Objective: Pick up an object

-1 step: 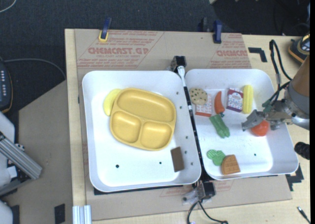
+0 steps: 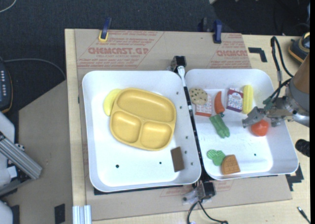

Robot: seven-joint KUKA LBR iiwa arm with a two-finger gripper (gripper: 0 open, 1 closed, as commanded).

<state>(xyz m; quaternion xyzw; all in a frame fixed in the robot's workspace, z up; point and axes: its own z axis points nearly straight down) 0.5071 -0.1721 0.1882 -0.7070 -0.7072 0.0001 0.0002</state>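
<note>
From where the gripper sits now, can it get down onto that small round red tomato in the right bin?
Probably yes. The gripper sits right beside the small round red tomato in the right white bin. The yellow corn cob lies apart, further back, and nothing covers the tomato.

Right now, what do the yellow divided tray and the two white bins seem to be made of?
Yellow divided tray: likely moulded plastic, with a smooth, slightly glossy look, rounded compartments and soft highlights. Left white bin and right white bin: probably thin formed plastic, with a satin finish, rounded corners and a raised rim. The material cannot be confirmed by sight.
</note>
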